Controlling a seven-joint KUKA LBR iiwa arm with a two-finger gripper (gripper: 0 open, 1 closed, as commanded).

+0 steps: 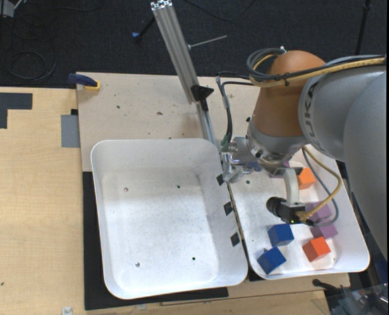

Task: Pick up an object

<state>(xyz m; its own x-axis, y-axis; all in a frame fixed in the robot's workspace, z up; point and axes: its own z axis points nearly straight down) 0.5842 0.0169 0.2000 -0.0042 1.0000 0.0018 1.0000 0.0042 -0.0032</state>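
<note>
Arm [339, 110] hangs over the right-hand bin [293, 269], with its orange band [286, 90] above that bin's far edge. The wrist end sits low at the bin's far-left corner, right by the wall it shares with the left bin [161, 215].

Jaws: can't tell whether they're open or closed, since the wrist body covers them from this angle. No block is seen in them.

Pick candidates are all inside the right-hand bin, all apart from the jaws:
- blue cube [280, 233] – near the bin's middle, a bit toward the near side
- second blue cube [271, 259] – just beside the first, closer to the bin's near rim, turned at an angle
- red-orange cube [317, 249] – near-right part of the bin
- purple block [324, 212] and another purple block [325, 230] – on the bin's right side, one just behind the other, the nearer one just beside the red-orange cube
- orange block [305, 178] – toward the bin's far right, partly hidden under the arm

Other items (fixtures, not targets):
- three black clips [227, 208] spaced along the bin's left wall
- aluminium post [178, 44] slants up and away from the bin's far-left corner
- pale wood tabletop [135, 110] runs beyond the bin's far edge
- blue clamp [83, 81] sits well off to the bin's far left
</note>
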